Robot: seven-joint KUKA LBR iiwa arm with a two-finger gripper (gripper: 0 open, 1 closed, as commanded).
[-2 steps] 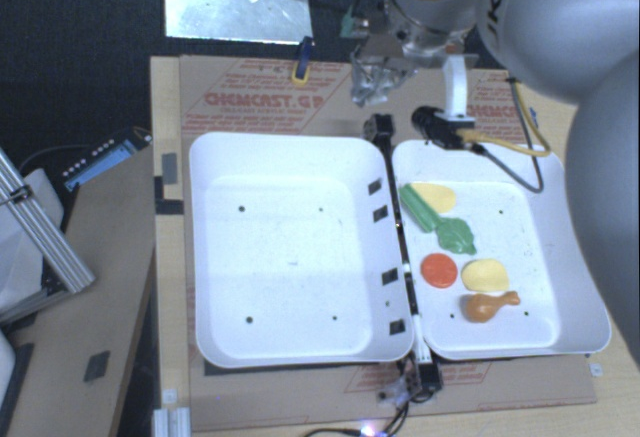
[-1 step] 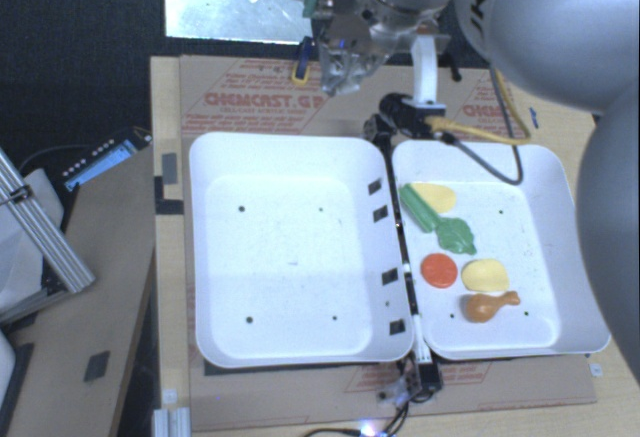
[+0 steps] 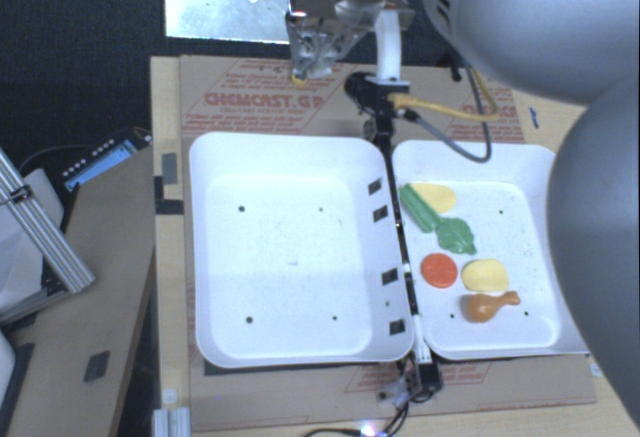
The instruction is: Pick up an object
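Up top, gripper (image 3: 312,60) hangs over the cardboard beyond the left bin (image 3: 290,245); fingers close together, a yellowish speck at the tips, can't tell if anything's held. Toys sit in the right bin (image 3: 530,225): green vegetable (image 3: 440,222), red disc (image 3: 439,270), yellow pieces, drumstick (image 3: 488,306). Probably light, hard, slick plastic; pinch the drumstick across its narrow end.

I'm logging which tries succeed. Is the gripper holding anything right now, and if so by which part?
It cannot be told. The gripper hangs beyond the far edge of the left bin, with a small yellowish speck at its tip, too small to identify as a held object.
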